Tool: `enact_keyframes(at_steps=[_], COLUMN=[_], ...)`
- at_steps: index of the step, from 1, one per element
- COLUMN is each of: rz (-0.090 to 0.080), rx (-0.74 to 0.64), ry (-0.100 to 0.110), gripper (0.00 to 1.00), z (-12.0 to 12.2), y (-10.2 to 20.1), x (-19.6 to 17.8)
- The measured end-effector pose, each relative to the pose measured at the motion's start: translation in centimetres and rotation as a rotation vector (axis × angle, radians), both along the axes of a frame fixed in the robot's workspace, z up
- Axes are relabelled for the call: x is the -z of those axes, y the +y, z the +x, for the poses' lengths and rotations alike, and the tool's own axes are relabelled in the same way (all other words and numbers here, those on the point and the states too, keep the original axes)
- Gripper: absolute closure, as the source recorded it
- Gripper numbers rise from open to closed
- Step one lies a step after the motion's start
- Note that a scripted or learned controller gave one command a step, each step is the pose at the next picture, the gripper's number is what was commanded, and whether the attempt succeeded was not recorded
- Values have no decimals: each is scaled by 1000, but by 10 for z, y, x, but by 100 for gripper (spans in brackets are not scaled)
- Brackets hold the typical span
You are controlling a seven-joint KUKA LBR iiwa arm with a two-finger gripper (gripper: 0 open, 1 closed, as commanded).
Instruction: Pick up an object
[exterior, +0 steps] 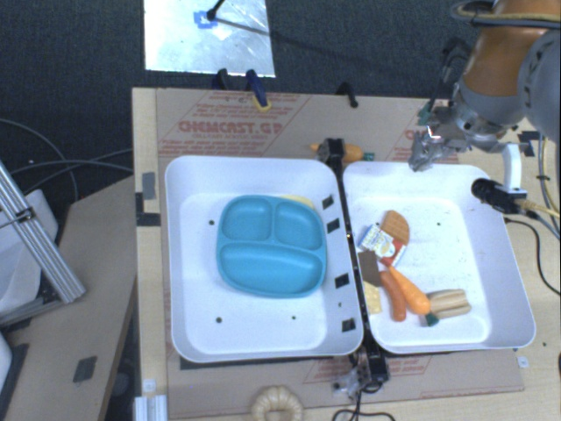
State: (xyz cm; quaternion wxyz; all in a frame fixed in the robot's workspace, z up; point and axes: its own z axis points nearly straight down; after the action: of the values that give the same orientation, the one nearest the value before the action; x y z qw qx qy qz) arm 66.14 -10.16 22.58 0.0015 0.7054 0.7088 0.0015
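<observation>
My gripper (422, 160) hovers over the right bin's (500, 261) far rim, finger state unclear; I should descend squarely on the carrot (405, 293).

White bins: two, a left bin (188, 235) and a right bin (491, 270)
Blue divided plates: one (270, 246), with three compartments, in the left bin
Carrots: one (403, 289), in the right bin
Hot dogs in a bun: one (449, 303), in the right bin
Small packets: one (380, 240), in the right bin
Brown oval pieces: one (396, 225), in the right bin
Arms: one (508, 51)
</observation>
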Motion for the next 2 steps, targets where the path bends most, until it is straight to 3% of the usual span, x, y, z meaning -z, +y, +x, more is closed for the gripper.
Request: enact_keyframes(at_steps=[1,2], rz=[1,2], rx=[-4,-5], ry=[3,1], gripper=[100,100], z=[-13,-3], y=[52,109], x=[2,0])
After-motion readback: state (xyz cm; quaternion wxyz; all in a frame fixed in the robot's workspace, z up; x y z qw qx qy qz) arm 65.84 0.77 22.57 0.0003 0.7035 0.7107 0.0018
